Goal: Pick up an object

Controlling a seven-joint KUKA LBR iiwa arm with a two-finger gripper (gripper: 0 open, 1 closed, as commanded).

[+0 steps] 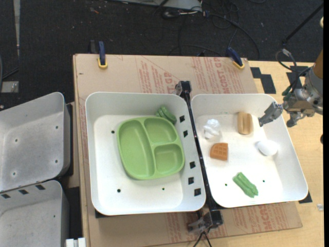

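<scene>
Black floor surrounds our 2 white bins. Our gripper [280,113] hangs open, holding nothing, over the right bin [288,187]. The white lump [267,147] lies nearest, toward 7 o'clock.

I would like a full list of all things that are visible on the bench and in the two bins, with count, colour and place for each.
left bin: 1, white, left half of the bench
right bin: 1, white, beside the left bin
divided plate: 1, light green, in the left bin
small green piece: 1, green, left bin, at the plate's upper right edge
crumpled white item: 1, white, right bin, upper left
tan block: 1, tan, right bin, top middle
waffle-like piece: 1, orange-brown, right bin, centre left
white oval item: 1, white, right bin, right side
green pod shape: 1, green, right bin, lower middle
clamps: 2, blue and yellow, bench's far edge
tool: 1, grey, over the right bin's upper right edge, holding nothing
</scene>
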